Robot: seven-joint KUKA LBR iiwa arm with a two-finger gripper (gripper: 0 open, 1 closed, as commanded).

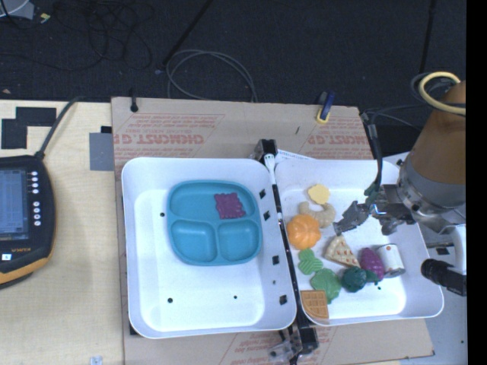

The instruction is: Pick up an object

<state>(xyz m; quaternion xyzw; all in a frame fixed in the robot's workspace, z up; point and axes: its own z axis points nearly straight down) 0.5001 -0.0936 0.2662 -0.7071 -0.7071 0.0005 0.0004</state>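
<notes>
Several small toy foods, one light pick

Several small plastic toy foods lie clustered in the right-hand shallow white bin: a round orange toy fruit, a yellow piece, a beige knobbly piece, a tan wedge like a sandwich slice, green leafy pieces, a dark teal lump, a purple grape-like cluster and a waffle-patterned square at the near rim. The two-finger gripper hangs low over this bin, just beside the beige piece and above the wedge; whether its jaws are open or closed cannot be told, and nothing shows between them.

Judging by looks, these are hollow, light, stiff and rather slick, so none should crush, but rounded ones may squirt out sideways. The wedge, nearest the gripper, seems the safest take: across its flat sides. The orange fruit wants a hold across its widest middle.

The left white bin holds a blue compartment tray with a purple piece in its upper right compartment.
</notes>
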